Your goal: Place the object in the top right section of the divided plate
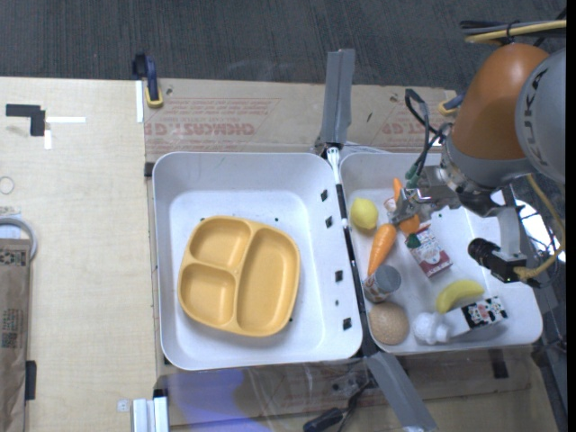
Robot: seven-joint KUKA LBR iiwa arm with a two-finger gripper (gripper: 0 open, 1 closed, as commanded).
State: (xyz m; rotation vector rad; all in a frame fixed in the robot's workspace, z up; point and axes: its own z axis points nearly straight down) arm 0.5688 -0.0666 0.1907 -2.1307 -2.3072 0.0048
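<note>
A yellow divided plate [239, 275] with three sections lies in the left bin [171, 196]. The right bin [522, 331] holds several toy foods. My gripper [407, 207] hangs low over the right bin's upper middle, just above the top end of an orange carrot [382, 247] and right of a yellow lemon [364, 214]. Small orange pieces [398, 190] sit at the fingers, and I cannot tell whether anything is held.
Also in the right bin are a red-and-white carton [430, 251], a grey tin [387, 281], a brown round cookie [390, 323], a banana [459, 294], a white lump [430, 329] and a small cow-patterned box [484, 313]. The arm's orange band [495, 97] looms at the right.
</note>
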